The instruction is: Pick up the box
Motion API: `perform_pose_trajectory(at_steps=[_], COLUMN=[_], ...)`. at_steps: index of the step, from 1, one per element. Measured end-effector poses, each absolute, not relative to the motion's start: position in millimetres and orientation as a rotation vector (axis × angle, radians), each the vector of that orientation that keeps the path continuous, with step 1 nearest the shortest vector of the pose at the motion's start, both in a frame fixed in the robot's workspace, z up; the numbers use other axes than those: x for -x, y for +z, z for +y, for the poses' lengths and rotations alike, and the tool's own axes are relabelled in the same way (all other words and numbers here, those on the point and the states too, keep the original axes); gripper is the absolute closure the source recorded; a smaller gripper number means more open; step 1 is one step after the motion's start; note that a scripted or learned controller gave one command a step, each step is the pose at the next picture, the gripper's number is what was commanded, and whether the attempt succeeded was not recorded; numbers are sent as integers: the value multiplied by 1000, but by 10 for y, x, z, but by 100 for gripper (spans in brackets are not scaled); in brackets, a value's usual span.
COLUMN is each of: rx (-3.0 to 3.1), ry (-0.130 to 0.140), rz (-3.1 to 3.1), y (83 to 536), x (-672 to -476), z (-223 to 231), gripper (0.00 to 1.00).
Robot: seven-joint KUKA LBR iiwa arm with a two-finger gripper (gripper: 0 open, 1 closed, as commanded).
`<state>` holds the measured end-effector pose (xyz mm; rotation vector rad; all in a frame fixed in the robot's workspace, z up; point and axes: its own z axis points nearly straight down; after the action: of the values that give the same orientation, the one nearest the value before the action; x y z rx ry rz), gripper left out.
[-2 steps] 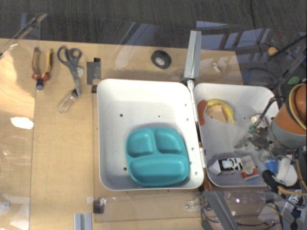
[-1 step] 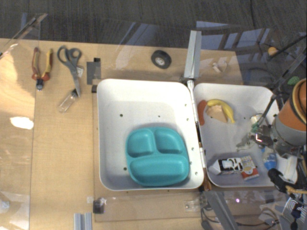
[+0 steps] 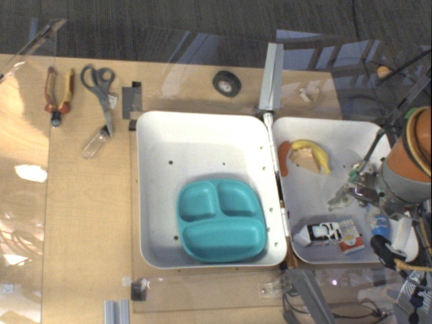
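The box (image 3: 331, 233) is a small flat carton, black and white at one end and coloured with a red edge at the other. It lies near the front wall of the right bin (image 3: 297, 248). The arm's orange band (image 3: 408, 155) hangs over the right side of that bin. Below it, the metal gripper (image 3: 347, 189) reaches left, a little behind the box and above the bin floor. Nothing is visibly held in it.
A banana (image 3: 314, 152) and a red item (image 3: 283, 159) lie at the back left of the right bin. The left bin (image 3: 155, 147) holds a teal divided tray (image 3: 221, 220). Pliers, scissors and a tape roll (image 3: 227, 83) lie on the bench behind.
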<state>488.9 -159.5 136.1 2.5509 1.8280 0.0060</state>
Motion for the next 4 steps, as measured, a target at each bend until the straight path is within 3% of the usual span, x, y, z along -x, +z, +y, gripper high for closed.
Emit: perform_pose_trajectory(at_steps=[2, 3, 4], rx=[-2566, -2512, -2394], ry=[8, 22, 11], rz=[1814, 1895, 2009], y=[1225, 946, 900], x=[-4892, -4930, -4911], z=[-1935, -1896, -1709], gripper=[0, 0, 0])
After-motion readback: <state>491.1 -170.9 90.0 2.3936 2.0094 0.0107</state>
